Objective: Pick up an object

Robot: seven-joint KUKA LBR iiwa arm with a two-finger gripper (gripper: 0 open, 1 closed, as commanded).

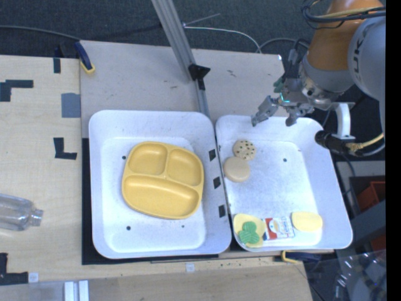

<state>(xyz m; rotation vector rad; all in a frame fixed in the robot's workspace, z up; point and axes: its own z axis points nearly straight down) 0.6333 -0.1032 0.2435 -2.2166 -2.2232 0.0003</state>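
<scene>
My gripper [276, 114] hangs open above the back edge of the right bin [326, 187], with nothing between its two fingers. In that bin, below and to the left of the gripper, lie a speckled cookie [244, 148] and a plain tan round piece [237, 168], touching each other. Along the bin's front edge sit a green leafy piece [250, 232] on a yellow disc, a small red and white packet [277, 227], and a pale yellow oval piece [306, 221].
The left bin [106, 168] holds a yellow divided plate [163, 179]. A slanted metal pole [178, 39] rises behind the bins. A clear plastic bottle [17, 211] lies on the bench at the far left. Cables trail at the right.
</scene>
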